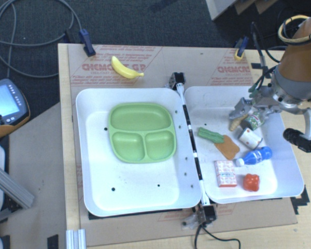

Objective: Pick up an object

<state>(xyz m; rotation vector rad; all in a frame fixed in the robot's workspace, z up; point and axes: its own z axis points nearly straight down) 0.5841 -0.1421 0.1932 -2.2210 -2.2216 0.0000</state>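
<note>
My gripper (246,116) hangs low over the back part of the right bin (212,100), reaching in from the right. Directly under it lies a small brown and green object (252,122), partly hidden by the gripper. Just in front of that is a white cylinder (249,137). Further forward lie a blue bottle (255,155), a red toy fruit (251,182) and a small white and red box (225,173). A green pickle-like piece (211,135) and a brown slice (228,148) rest near the bin's middle.
The left bin (93,154) holds a green divided plate (142,132). A yellow banana (125,69) lies on the cardboard behind the left bin. Clamps sit at the divider (177,79) between the bins. Cables run at the back right.
</note>
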